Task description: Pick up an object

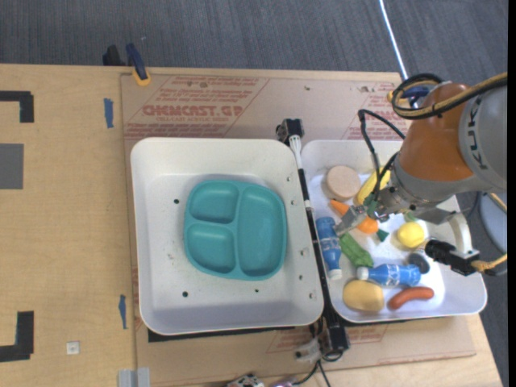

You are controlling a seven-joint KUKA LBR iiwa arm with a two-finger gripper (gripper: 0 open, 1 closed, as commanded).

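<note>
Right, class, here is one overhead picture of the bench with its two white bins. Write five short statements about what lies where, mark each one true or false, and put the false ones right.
1. The teal divided plate lies in the left bin. True.
2. The toy foods are heaped on the teal divided plate. False: they lie in the right bin.
3. The arm hangs over the right bin. True.
4. The red sausage lies at the far edge of the right bin, by the tan disc. False: it lies near the front edge, beside the yellow potato.
5. The lemon sits in the right bin. True.
</note>
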